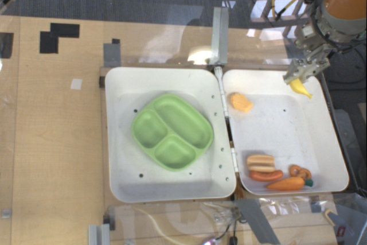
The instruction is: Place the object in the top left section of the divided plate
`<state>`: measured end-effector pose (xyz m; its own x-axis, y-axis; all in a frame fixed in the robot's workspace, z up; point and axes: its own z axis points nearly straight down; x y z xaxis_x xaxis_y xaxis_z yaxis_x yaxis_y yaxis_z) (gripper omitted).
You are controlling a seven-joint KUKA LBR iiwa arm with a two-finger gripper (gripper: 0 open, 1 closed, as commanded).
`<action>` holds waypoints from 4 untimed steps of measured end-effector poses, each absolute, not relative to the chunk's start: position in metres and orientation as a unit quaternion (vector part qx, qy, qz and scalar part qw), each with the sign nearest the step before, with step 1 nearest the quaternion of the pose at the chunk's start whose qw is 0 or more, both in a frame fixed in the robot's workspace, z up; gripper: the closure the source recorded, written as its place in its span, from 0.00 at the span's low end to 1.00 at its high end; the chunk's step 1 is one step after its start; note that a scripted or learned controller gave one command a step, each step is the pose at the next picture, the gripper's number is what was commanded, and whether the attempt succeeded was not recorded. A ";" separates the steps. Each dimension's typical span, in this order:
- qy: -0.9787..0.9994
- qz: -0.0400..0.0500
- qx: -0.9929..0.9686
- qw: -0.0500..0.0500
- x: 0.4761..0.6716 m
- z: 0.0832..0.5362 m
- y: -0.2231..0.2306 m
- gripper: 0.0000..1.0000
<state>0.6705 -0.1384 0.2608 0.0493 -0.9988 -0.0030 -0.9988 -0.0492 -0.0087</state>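
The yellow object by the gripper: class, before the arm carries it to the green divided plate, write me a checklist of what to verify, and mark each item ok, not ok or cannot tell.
1. Gripper is at the yellow object, in the far right corner of the right bin: ok.
2. Object is firmly gripped: cannot tell; it shows just below the gripper tip.
3. Green divided plate lies in the left bin: ok.
4. Plate's top left section holds nothing: ok.
5. Object already in that section: not ok.
6. Orange piece, hot dog and carrot lie apart from the gripper: ok.
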 end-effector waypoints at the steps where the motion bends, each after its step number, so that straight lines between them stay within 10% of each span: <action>1: 0.623 -0.001 -0.782 0.003 0.670 0.177 -0.171 1.00; 4: 0.405 -0.001 -0.914 0.003 0.670 0.273 -0.142 1.00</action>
